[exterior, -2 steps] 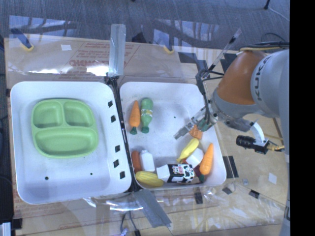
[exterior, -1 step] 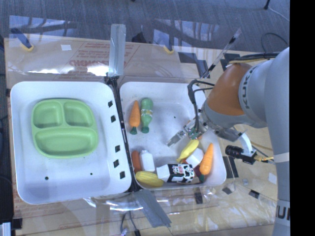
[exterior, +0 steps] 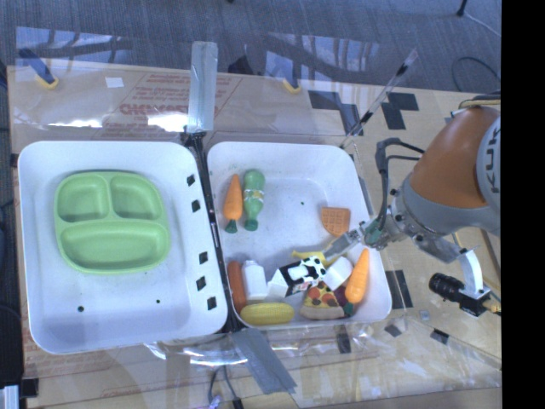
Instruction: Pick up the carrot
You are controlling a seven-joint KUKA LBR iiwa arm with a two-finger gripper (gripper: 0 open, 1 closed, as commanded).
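Bright, even overhead light, white glare streaking the clear plastic sheet behind the bins, soft faint shadows inside the right bin, picture slightly soft and grainy throughout

You've got two white bins: left bin and right bin, smooth plastic w/ a soft sheen. The green divided plate looks matt plastic. Both carrots, one by the bottle and one at the right wall, read as smooth, slightly glossy toy plastic; same for the yellow banana. The bench is under clear glossy film w/ glare. The arm shell is glossy orange.
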